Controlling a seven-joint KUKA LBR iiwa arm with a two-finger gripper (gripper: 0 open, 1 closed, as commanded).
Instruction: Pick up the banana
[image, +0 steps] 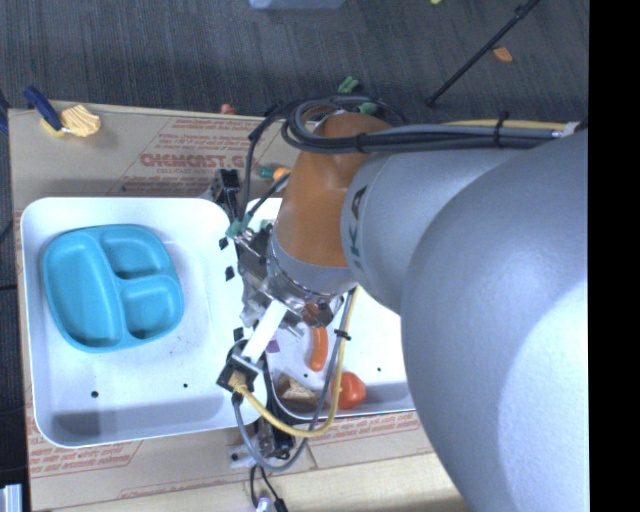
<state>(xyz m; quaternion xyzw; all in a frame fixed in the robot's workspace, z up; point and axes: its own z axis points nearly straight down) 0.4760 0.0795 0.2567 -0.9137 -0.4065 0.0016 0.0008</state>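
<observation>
Banana indiscernible under the arm; jaws' state unclear; white bins on cardboard, dark carpet beyond.

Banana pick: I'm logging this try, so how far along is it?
Done: the arm has reached over the right bin. In hand: the gripper hangs low above an orange piece and a red-orange piece; no banana is visibly held. Left: the grasp and lift. The blue tray lies in the left bin.
</observation>
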